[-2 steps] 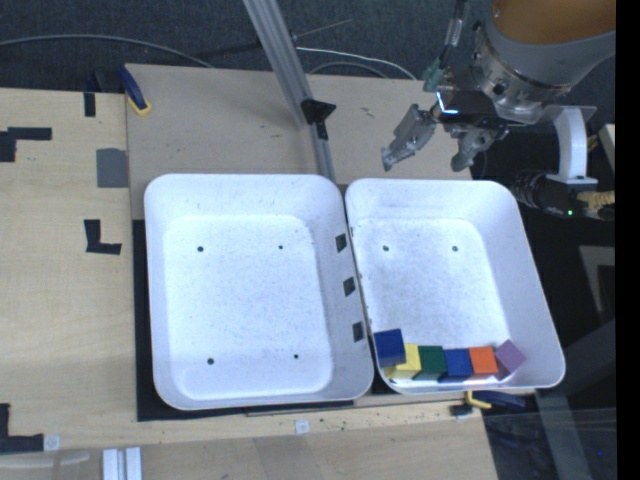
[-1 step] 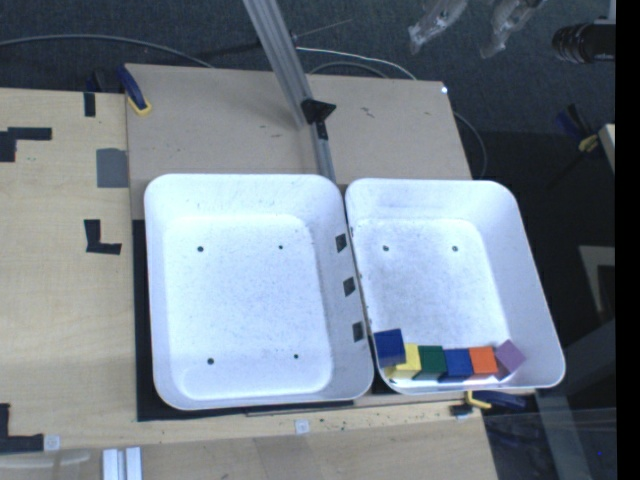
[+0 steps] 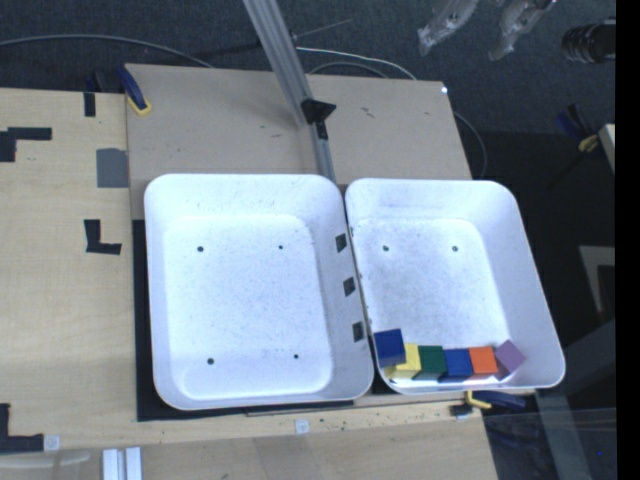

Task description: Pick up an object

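**Blocks lie far below the raised claw**

The two-finger gripper (image 3: pixel 480 26), fingers spread apart and holding nothing, hangs beyond the right white bin's (image 3: pixel 527 258) far edge. The row of small coloured blocks (image 3: pixel 446 360) hugs that bin's near wall, well apart.

End effector (image 3: pixel 478 30) hangs at upper right — fingers spread, holding nothing.

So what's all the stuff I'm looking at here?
bins: 2, white, side by side on the bench
blocks: about 6, two blue, yellow, green, orange, purple, in a row along the right bin's near wall
clamps: 2, blue and yellow, at the board's far left corner and below the right bin
rail: 1, silver, slanting down to the bins' far edge
hand: 1, pale, fingers apart, up at top right, holding nothing
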`<action>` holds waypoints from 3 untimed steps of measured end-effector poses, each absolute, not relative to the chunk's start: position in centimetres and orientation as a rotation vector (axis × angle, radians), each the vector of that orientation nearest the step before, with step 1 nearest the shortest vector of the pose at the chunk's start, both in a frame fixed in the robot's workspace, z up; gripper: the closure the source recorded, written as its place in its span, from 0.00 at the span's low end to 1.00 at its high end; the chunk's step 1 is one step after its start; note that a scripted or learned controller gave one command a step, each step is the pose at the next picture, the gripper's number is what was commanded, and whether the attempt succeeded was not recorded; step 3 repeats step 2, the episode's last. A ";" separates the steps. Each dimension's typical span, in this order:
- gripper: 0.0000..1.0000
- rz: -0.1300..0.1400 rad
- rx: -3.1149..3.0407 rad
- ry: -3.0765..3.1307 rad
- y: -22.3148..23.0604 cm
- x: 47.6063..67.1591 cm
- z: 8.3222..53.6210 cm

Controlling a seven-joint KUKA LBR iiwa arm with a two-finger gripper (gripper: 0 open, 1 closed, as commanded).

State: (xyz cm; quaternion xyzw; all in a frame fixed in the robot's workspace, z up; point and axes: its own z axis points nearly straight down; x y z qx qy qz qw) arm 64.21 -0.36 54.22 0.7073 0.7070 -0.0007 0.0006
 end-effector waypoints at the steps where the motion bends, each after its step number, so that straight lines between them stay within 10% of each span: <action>1: 0.00 -0.013 2.224 2.227 1.5 67.0 30.2; 2: 0.00 0.010 2.214 2.222 5.0 64.9 52.2; 3: 0.00 0.010 2.214 2.222 5.0 64.9 52.2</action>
